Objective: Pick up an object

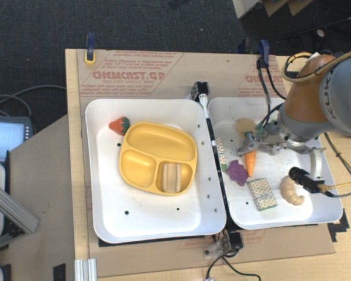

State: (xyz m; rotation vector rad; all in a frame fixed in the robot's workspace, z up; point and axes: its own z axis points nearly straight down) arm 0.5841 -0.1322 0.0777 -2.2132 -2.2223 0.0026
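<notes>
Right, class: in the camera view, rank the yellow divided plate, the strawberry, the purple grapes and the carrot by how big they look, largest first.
1. Yellow divided plate, far the largest.
2. Carrot and purple grapes: they look about alike, so no firm order.
3. Strawberry, slightly smaller.

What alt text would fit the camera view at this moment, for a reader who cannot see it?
A grey and orange robot arm reaches into the right bin, its gripper just above a toy carrot beside a purple toy, a patterned packet and a tan croissant-shaped toy. The left bin holds a yellow divided plate and a toy strawberry.
</notes>
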